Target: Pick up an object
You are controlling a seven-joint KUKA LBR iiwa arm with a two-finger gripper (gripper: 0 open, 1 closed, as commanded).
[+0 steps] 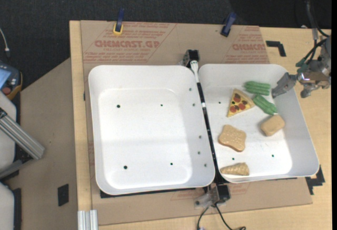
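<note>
The hand (288, 84) hangs at the 3 o'clock side of the right bin (295, 160), just over its right rim near the far corner. Two dark fingers seem to splay apart there with nothing between them, so it reads as released and grasping nothing.

Nearest to it are the green bean pods (261, 95), lying just toward 9 o'clock of the hand, almost touching the lower finger in this slanted view. The upper pod runs roughly 9-to-3; the lower one slants from 10 toward 4 o'clock, ending close by the tan nugget (272, 126), which sits at about 6 o'clock of the hand. The pizza slice (239, 103) lies farther toward 9 o'clock, its point aimed at 12. The toast slice (232, 138) and the croissant-like piece (235, 169) lie well apart from the hand, toward 7 o'clock, near the bin's front edge.

By my judgement the upper pod is the likely target: a short shift toward 9 o'clock and a descent, with the fingers closing across its short width, that is, along the 12-to-6 line. The left bin (105, 171) plays no part in the reach.
</note>
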